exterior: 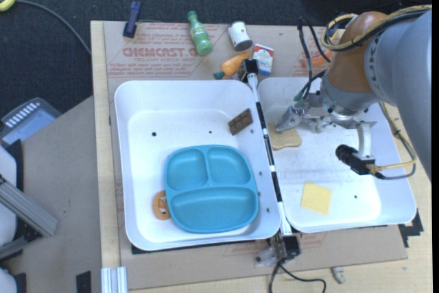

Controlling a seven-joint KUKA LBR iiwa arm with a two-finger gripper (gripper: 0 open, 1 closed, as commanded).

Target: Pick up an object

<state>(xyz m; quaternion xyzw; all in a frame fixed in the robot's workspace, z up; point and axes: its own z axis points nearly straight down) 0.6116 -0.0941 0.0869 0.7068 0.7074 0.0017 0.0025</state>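
My gripper (285,121) hangs low in the right bin (357,216), at its left wall, just above a tan slice of toast (288,141). Whether it touches the toast is unclear. The grey arm with its orange band (357,51) reaches in from the right. A yellow cheese slice (316,197) lies flat nearer the front of the same bin. In the left bin (137,113) sit a blue divided plate (209,187), a small brown block (240,122) near the divider, and a round brown pretzel (160,205) partly tucked under the plate's left edge.
Behind the bins, on the cardboard, lie a green bottle (199,33), a white can (239,35), an orange carrot (233,65), a small carton (263,58) and a blue object (132,18). A black cable (357,160) loops off the arm over the right bin.
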